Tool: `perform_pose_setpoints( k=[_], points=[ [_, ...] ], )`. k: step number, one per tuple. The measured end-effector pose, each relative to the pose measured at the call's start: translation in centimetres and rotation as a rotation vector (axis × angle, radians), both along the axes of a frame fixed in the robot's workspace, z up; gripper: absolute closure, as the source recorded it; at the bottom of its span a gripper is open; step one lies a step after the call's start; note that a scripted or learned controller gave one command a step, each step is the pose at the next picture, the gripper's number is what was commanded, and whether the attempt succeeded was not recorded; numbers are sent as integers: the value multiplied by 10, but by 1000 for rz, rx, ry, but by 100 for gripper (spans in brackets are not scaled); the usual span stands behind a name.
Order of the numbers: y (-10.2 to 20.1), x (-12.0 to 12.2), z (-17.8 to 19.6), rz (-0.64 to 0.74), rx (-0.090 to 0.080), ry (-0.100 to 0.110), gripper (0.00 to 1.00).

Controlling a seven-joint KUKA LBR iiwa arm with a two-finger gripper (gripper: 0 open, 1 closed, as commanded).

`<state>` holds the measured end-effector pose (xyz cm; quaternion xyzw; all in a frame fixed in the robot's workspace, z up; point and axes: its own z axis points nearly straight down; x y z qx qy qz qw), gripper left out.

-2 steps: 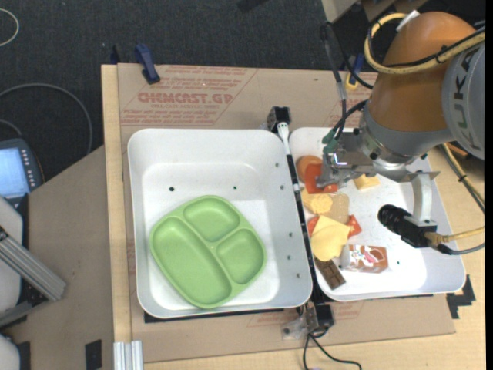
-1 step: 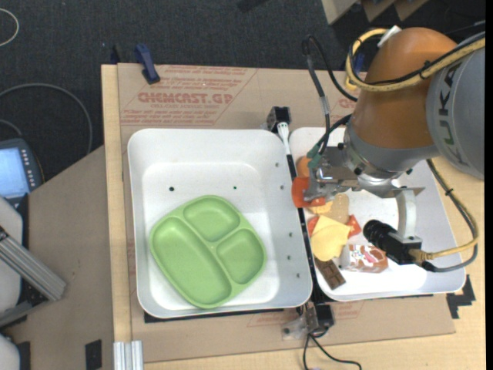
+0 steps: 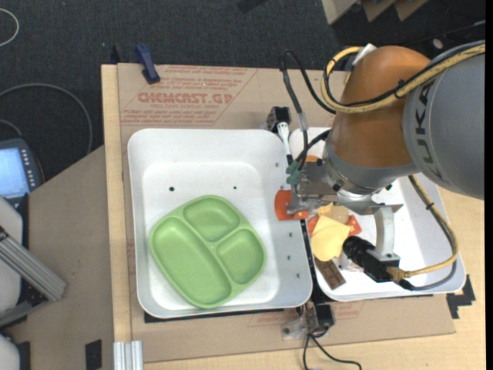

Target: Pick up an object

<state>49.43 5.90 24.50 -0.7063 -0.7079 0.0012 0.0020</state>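
Note:
The arm's grey and orange wrist (image 3: 377, 122) hangs over the right bin (image 3: 431, 280) and covers most of it. Below the wrist, the gripper (image 3: 306, 191) sits low at that bin's left wall, and the wrist hides much of it. An orange-red piece (image 3: 286, 205) lies right under the gripper at the divider between the bins. Just to the right lie a pale yellow object (image 3: 327, 237) and a small red piece (image 3: 351, 223). A brown object (image 3: 330, 273) rests near the bin's front wall.
The left bin (image 3: 154, 153) holds a green divided plate (image 3: 206, 249) in its front half. A black connector with a yellow cable (image 3: 371, 259) hangs off the arm over the right bin's front. A blue clip (image 3: 146, 62) lies on the cardboard at the back.

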Motion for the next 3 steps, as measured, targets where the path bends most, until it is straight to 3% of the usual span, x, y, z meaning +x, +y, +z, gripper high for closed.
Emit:
perform_pose_setpoints(
  k=[1, 3],
  points=[
    [-48, -16, 7, -7, -1, -1, 100],
    [-40, -15, 18, -1, -1, -5, 100]
  ],
)
